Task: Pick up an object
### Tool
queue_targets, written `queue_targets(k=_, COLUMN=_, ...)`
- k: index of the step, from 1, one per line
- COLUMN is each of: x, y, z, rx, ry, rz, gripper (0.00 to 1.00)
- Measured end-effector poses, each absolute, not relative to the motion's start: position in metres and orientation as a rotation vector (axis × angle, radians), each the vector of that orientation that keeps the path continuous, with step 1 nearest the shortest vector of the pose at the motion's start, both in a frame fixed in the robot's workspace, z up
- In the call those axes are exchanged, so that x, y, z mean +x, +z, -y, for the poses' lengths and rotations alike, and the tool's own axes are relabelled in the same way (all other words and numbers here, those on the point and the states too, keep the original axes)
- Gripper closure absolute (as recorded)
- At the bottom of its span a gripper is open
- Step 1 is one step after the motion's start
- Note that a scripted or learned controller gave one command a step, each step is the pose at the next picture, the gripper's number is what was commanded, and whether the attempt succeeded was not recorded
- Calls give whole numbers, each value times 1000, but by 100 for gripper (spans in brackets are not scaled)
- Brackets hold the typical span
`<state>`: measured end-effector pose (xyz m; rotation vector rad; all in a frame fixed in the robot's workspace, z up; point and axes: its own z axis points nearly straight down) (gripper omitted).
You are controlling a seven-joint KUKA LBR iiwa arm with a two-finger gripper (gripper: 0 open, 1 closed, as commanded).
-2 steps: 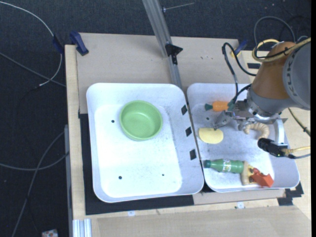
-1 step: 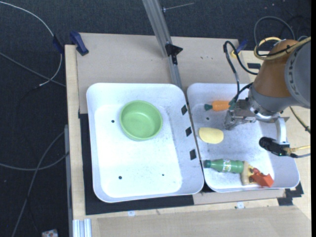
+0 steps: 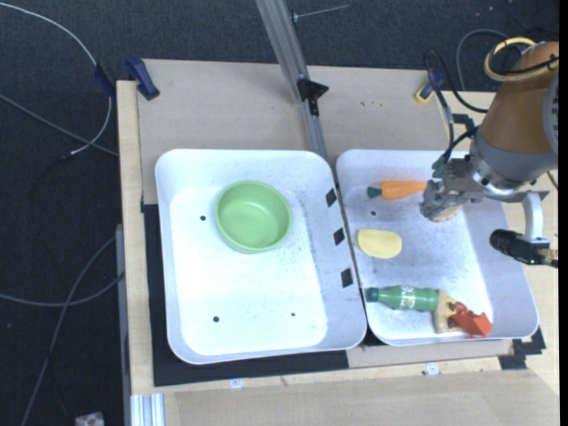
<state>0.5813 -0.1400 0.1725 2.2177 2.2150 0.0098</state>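
Observation:
In the right bin (image 3: 501, 264) lie an orange toy carrot (image 3: 398, 189) near the back, a pale yellow oval piece (image 3: 379, 243) in the middle left, a green bottle (image 3: 406, 298) at the front, and a red and tan toy (image 3: 463, 318) beside the bottle. My gripper (image 3: 441, 204) hangs over the back of the right bin, just right of the carrot's thick end. Whether it touches the carrot I cannot tell. A green bowl (image 3: 254, 216) sits in the left bin (image 3: 222, 327).
A slanted metal pole (image 3: 288, 47) rises behind the bins, ending at the gap between them. Black clips (image 3: 341, 235) line the divide between the bins. Blue clamps (image 3: 140, 76) hold the board's back corners. Cables (image 3: 461, 105) trail near the arm.

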Motion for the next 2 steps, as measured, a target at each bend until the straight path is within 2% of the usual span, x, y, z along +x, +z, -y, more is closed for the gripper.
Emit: queue_targets(k=2, x=581, y=282, z=138, rx=2217, ry=8, rz=-2218, gripper=100)
